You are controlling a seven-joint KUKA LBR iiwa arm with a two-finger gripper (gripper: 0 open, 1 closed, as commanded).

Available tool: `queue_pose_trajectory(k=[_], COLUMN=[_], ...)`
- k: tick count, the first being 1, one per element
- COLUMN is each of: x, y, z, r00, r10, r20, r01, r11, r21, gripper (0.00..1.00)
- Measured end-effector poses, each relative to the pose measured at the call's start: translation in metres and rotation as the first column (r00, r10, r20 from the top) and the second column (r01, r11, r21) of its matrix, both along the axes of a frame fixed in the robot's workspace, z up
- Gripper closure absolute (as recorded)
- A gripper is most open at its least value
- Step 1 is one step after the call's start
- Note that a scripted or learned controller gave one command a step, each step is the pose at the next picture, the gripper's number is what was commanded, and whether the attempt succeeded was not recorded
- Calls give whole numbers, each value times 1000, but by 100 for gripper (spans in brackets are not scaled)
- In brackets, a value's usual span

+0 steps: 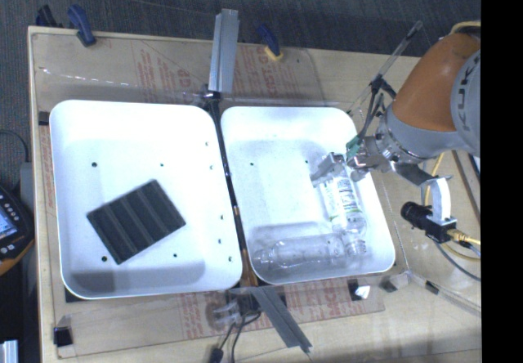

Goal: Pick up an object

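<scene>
The gripper (333, 165) is poised at the far end of a clear bottle (343, 204) in the right bin (270, 132); the grasp is being approached. Descent and closing are judged next.

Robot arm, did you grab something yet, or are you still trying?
Done: the arm has reached into the right bin, and its gripper sits at the top end of a clear plastic bottle. In hand: nothing I can be sure of; the bottle lies flat on the bin floor. Left: grip and lift. A second clear bottle lies along the front wall, and a dark ridged pad lies in the left bin.
</scene>
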State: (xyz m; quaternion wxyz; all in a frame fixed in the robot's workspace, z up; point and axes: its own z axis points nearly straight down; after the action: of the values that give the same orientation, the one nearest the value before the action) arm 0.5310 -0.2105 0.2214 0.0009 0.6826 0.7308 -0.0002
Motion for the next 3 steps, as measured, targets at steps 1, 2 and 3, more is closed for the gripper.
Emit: queue_pose_trajectory(k=[1, 2, 3], x=[27, 92, 67], y=[0, 22, 1], z=[-30, -28, -98], r00=[1000, 1000, 998], r10=[4, 21, -55], r20=[-3, -3, -5], r01=[-4, -21, 55], r11=[1000, 1000, 998], r21=[0, 2, 2], gripper=[0, 0, 0])
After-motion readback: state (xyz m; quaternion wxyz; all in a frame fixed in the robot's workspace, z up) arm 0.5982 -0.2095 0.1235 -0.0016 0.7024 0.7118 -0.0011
